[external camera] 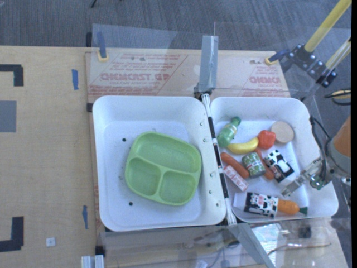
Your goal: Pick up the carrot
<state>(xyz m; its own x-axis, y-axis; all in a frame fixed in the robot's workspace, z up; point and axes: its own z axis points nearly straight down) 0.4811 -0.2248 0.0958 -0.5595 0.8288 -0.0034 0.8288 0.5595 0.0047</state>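
Now the arm (341, 147) leans in from the right, low over the right bin (301, 111).
Its gripper (301, 182) has fingers apart, holding nothing. The carrot (288, 207) lies just below the fingers, beside a carton (261, 203).

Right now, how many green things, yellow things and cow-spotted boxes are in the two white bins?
Green: 3 (divided plastic plate, small bottle, round can)
Yellow: 1 (toy banana)
Black-and-white cow-spotted: 2 (upper box, lower box)
Total: 6
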